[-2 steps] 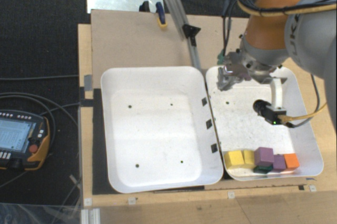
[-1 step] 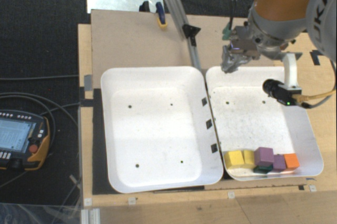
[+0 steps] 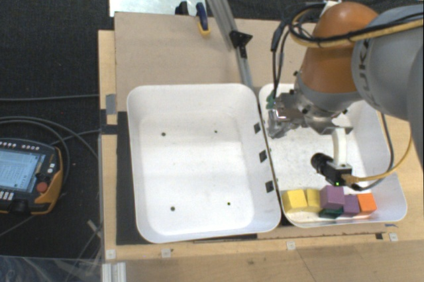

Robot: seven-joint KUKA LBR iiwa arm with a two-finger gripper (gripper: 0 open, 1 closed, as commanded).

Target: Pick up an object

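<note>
Item: yellow foam block [image 3: 301,199], at the near wall of the right white plastic bin [image 3: 387,141], leftmost of a row, beside a purple block [image 3: 333,194]. Hand [image 3: 282,120]: over the bin's far-left part, so the block lies nearward and slightly right. Opening cannot be told.

Grey, smooth-shelled arm [image 3: 397,69], thick and rounded, matte all over. Glossy orange band [image 3: 338,49] above the wrist, swollen like a dome, with a pale highlight on its top. Black cables [image 3: 286,29] bundled in a loop beside the orange, thin and dark against the surface. Dark lettering [image 3: 362,65] on the grey shell close to the orange edge, too cut off to read. Below the band, a grey collar [image 3: 324,98], then a silvery metal pincer [image 3: 281,116], blocky and hard-edged.
</note>
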